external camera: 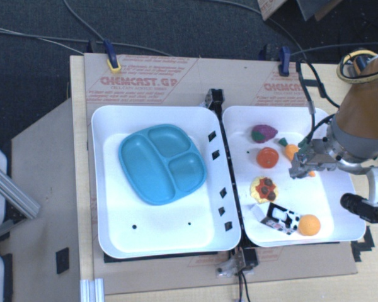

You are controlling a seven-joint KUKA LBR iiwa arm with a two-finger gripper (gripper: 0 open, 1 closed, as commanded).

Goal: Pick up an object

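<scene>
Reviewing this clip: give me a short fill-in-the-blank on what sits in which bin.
The blue divided plate lies in the ____ bin. The purple item lies at the far end of the ____ bin. The plate has ____ compartments. The tool is over the ____ bin.
Missing: left; right; three; right

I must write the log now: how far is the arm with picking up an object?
Done: the gripper is down in the right bin, beside a small orange piece. In hand: nothing visible between its fingers. Left: grasp and lift. The purple toy, tomato, pizza toy, black-and-white item and orange ball all lie in the bin.
</scene>
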